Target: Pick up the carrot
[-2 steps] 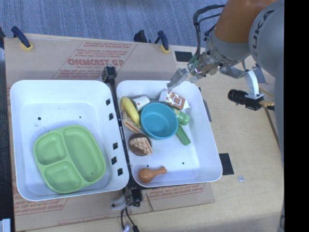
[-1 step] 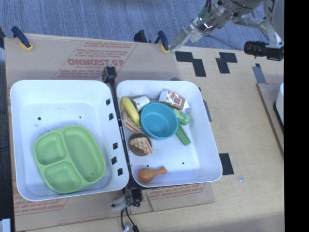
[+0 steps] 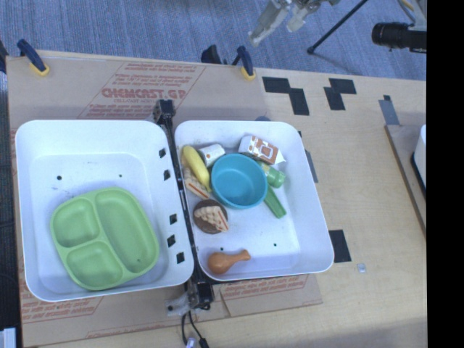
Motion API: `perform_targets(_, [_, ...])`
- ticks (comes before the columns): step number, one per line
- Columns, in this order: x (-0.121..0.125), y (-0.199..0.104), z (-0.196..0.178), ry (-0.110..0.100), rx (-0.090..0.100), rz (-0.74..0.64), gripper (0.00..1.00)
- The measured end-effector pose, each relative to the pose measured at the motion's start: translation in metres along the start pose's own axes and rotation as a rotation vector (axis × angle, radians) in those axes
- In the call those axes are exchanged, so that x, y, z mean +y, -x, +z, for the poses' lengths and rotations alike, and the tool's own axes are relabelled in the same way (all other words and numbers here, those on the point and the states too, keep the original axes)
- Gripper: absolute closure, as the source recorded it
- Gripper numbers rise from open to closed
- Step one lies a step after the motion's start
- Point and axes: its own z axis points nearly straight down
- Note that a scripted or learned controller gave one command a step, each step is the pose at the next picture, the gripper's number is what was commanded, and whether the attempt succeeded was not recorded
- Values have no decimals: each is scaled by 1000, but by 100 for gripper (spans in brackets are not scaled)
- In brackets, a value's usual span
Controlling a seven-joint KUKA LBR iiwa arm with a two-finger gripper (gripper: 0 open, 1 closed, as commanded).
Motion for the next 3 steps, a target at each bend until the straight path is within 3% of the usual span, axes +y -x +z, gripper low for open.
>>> perform_targets(1, [19, -42, -2, -8, -3, 132, 0])
perform_targets(2, [20, -43, -13, -7, -6, 123, 100])
perform_targets(3, [45, -103, 106, -20, 7, -42, 100])
